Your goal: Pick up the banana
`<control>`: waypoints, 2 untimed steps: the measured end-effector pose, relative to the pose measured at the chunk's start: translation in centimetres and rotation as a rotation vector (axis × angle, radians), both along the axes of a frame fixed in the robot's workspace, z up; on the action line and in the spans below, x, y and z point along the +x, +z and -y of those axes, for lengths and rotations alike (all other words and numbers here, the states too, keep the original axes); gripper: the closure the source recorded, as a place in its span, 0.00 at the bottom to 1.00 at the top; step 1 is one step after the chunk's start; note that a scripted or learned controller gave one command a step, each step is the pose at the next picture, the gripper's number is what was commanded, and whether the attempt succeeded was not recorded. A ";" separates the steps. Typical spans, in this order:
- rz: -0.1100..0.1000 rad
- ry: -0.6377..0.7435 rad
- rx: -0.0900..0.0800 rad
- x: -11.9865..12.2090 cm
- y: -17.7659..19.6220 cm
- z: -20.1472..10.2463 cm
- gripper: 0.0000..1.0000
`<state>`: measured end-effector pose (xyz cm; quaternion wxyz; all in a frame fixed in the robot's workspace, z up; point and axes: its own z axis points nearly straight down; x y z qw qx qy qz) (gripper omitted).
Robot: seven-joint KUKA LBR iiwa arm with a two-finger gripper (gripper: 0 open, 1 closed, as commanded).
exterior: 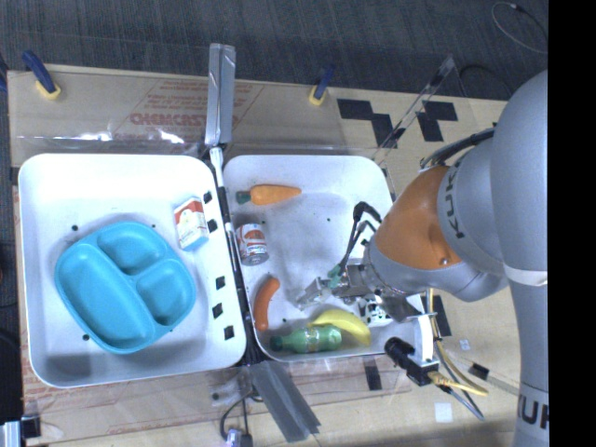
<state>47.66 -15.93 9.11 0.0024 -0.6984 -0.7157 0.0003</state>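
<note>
The yellow banana (pixel 345 323) lies near the front edge of the right bin (pixel 307 170), resting against a green bottle (pixel 305 340) on its left. My gripper (pixel 321 288) hovers just above and slightly left of the banana, over the bin floor, and nothing can be seen held in it. The grey arm with its orange band (pixel 419 236) reaches in from the right and hides the bin's right side.
Also in the right bin are an orange carrot (pixel 275 194) at the back, a small can (pixel 252 243) by the left wall and a reddish sausage (pixel 265 301). The left bin (pixel 56 170) holds a blue divided plate (pixel 126 285) and a small carton (pixel 191 223).
</note>
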 end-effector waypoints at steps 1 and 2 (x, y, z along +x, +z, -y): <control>0.003 -0.249 0.006 0.3 0.2 1.7 0.00; 0.000 0.009 0.001 0.0 0.0 1.3 0.00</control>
